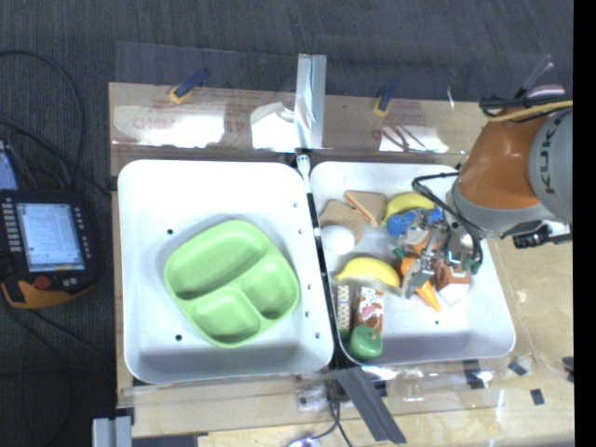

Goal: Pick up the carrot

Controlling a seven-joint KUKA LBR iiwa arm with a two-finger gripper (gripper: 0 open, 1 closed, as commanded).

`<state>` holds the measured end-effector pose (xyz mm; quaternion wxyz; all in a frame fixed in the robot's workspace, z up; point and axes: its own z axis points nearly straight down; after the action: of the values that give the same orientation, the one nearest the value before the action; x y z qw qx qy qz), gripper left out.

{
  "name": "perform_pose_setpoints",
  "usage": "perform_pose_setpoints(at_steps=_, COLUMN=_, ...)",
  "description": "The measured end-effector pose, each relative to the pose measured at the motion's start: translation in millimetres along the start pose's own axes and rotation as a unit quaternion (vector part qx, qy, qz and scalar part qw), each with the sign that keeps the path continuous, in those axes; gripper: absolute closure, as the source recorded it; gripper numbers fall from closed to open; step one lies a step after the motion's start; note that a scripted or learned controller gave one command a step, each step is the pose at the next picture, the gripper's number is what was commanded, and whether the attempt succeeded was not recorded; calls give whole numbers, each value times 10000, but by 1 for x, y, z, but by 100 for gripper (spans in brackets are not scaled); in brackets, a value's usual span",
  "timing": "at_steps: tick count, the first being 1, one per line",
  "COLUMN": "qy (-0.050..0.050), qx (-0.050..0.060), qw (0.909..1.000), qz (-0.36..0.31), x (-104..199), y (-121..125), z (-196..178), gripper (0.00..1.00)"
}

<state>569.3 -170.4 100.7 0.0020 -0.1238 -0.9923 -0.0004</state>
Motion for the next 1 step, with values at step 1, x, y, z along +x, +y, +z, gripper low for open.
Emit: perform_pose_setpoints(at_steps=1, qy=-39, qx=12, qw=10000, qz=-17, x=-2, y=2, z=-12, gripper=100)
